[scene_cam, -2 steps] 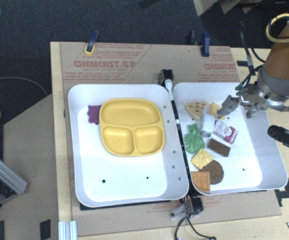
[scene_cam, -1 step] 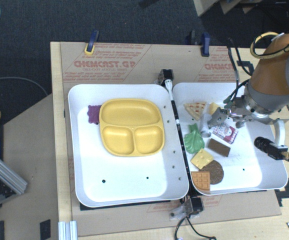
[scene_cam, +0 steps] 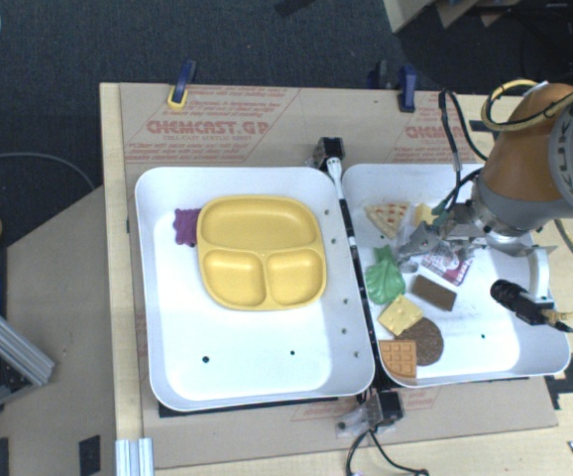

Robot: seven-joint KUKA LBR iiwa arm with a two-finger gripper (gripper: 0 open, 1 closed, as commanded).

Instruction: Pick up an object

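In the camera view the gripper [scene_cam: 427, 241] is down in the right bin [scene_cam: 505, 355], low over a tight cluster of toy food: a pizza slice [scene_cam: 388, 216], a green leaf [scene_cam: 385, 281], a brown block [scene_cam: 433, 293], a cheese wedge [scene_cam: 400, 315], a dark cookie [scene_cam: 425, 340] and a waffle [scene_cam: 398, 357]. Whether the fingers are apart or together I cannot tell, and nothing is visibly held. The left bin [scene_cam: 168, 296] holds a yellow divided plate [scene_cam: 262, 249] and a purple piece [scene_cam: 184, 226].

The risk is crowding. The pieces lie touching or just beside each other, so closing could pinch two at once, nudge a flat piece aside, or slip off a thin edge.
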